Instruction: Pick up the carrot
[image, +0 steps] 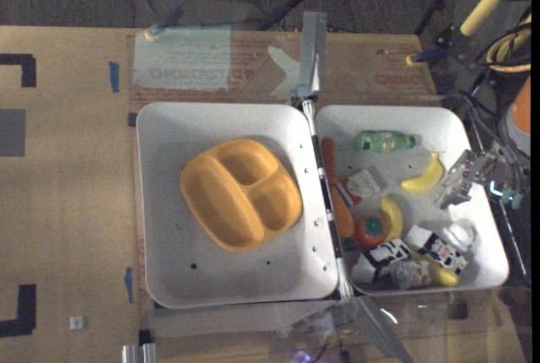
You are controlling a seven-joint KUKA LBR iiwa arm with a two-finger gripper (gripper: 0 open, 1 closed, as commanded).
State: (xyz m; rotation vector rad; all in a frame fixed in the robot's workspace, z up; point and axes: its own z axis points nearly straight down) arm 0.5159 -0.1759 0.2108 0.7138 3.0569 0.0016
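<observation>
You are looking down on a wooden desk [67,209] carrying two shallow white bins side by side. The left bin [160,209] holds an orange divided plate [240,192]. In the right bin [472,268], the carrot [341,214] lies along the left wall, at about 9 o'clock, its length running roughly 12 to 6 and slightly tilted. Just beside it sit a tomato [369,230] and a small white packet [365,182]. A green bottle [384,141] lies at 12 o'clock, a banana [424,176] near centre. Your tool [460,184] hovers at 3 o'clock (well apart from the carrot), fingers spread and grasping nothing.
</observation>
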